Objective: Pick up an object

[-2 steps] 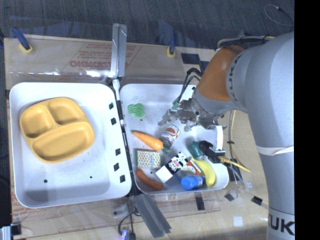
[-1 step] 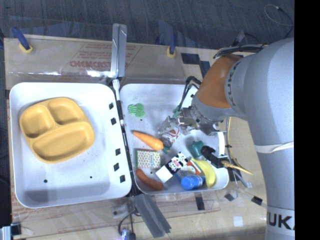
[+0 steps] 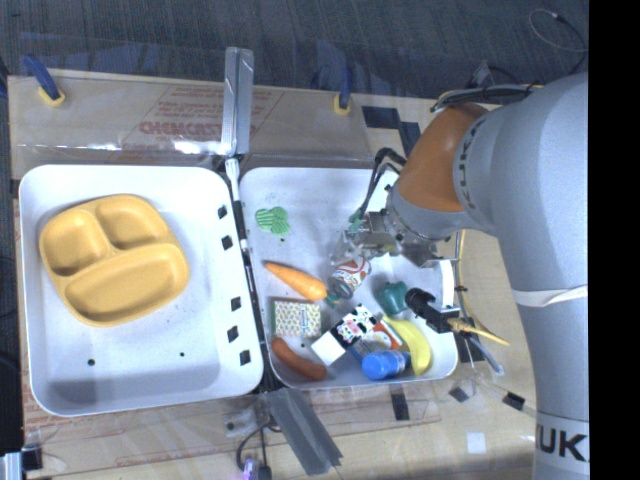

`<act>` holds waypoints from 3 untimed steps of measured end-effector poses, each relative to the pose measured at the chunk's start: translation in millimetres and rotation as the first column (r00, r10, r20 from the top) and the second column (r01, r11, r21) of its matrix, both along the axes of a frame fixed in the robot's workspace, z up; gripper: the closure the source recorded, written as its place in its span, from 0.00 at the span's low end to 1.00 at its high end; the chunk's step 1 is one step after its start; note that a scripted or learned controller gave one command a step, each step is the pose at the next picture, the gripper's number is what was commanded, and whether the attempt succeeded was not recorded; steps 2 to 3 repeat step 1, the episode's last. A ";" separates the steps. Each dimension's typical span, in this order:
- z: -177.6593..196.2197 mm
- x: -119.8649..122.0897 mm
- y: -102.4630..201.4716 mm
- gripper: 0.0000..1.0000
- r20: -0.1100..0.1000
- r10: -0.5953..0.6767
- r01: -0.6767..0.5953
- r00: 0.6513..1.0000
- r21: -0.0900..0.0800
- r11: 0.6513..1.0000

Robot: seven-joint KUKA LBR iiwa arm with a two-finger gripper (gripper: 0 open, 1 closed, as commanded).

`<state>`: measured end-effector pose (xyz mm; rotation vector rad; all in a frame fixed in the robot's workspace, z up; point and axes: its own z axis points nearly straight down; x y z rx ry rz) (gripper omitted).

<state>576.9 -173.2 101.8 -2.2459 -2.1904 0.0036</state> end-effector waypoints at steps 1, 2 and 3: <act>111.3 56.3 81.9 1.00 0.004 -0.034 0.034 0.999 -0.001 0.999; 111.3 56.3 81.9 1.00 0.004 -0.034 0.034 0.999 -0.001 0.999; 111.3 56.3 81.9 1.00 0.004 -0.034 0.034 0.999 -0.001 0.999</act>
